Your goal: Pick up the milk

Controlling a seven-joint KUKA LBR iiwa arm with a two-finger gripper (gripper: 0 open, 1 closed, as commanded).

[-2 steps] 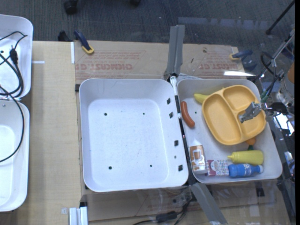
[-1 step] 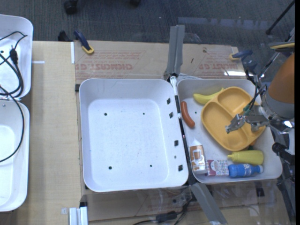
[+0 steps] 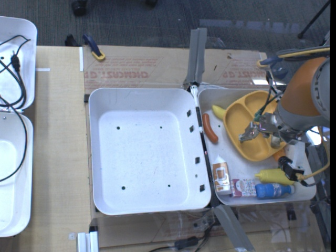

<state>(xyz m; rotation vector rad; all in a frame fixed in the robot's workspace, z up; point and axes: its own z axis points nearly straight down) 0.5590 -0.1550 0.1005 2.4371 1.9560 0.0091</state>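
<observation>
The milk (image 3: 221, 178), a small white and brown carton, lies in the right bin (image 3: 303, 193) near its front left corner, against the wall it shares with the left bin. My gripper (image 3: 249, 135) hangs over the yellow divided plate (image 3: 247, 114) at the back of the same bin. It is behind and to the right of the milk and well apart from it. The grey arm with its orange band (image 3: 307, 91) reaches in from the right.
Right of the milk lie a bottle (image 3: 262, 189) with a pink label and blue end and a yellow squeeze bottle (image 3: 275, 176). A red sausage (image 3: 210, 128) and a yellow piece (image 3: 218, 111) lie left of the plate. The left bin (image 3: 100, 156) stands alongside.
</observation>
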